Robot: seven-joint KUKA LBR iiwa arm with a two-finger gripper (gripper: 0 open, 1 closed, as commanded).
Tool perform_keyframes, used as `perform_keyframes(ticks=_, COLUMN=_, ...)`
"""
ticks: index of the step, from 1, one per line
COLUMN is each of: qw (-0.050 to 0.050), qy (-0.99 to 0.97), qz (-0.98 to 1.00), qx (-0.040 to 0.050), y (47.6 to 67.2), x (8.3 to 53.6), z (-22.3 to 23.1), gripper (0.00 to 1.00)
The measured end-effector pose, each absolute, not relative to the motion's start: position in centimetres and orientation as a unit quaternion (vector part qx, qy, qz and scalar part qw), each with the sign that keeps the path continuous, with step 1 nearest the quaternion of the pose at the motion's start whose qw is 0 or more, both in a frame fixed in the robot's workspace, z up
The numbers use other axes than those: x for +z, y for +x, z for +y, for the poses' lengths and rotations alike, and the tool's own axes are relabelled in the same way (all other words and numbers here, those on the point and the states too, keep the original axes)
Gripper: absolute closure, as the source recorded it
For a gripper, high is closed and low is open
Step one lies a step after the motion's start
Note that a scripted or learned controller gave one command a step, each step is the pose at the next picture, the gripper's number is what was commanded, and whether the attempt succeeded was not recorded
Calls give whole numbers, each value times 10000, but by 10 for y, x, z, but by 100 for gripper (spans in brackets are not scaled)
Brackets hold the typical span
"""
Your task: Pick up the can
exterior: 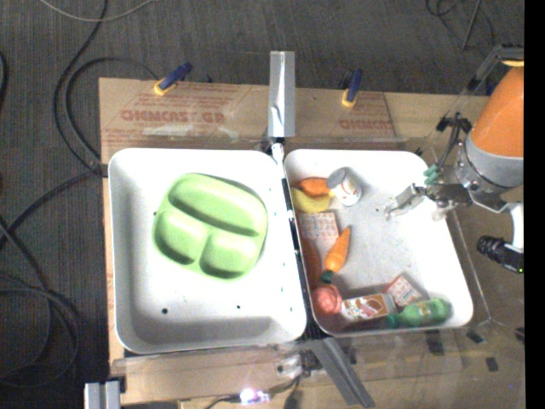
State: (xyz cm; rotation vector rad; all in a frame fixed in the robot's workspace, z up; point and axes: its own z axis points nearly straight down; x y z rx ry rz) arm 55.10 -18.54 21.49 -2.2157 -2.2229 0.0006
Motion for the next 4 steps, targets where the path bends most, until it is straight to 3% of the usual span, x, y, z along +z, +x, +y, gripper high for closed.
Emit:
perform_keyframes(ticks=1, qw=28, qy=-7048, qz=-7094, qx=-4, y=552, x=223, z=-183, gripper=100)
perform_keyframes(ticks=2, qw=2, qy=-6798, qz=-7334, qx=-2, y=550, x=286, z=-185, gripper=100)
perform_keyframes(ticks=3, qw=3, qy=-6798, qz=-7334, qx=-1, y=550, x=285, z=-185, gripper=0)
perform_keyframes(ticks=4, qw=1, qy=-6461, qz=-7632, qx=15, y=611, x=230, z=-166, gripper=0)
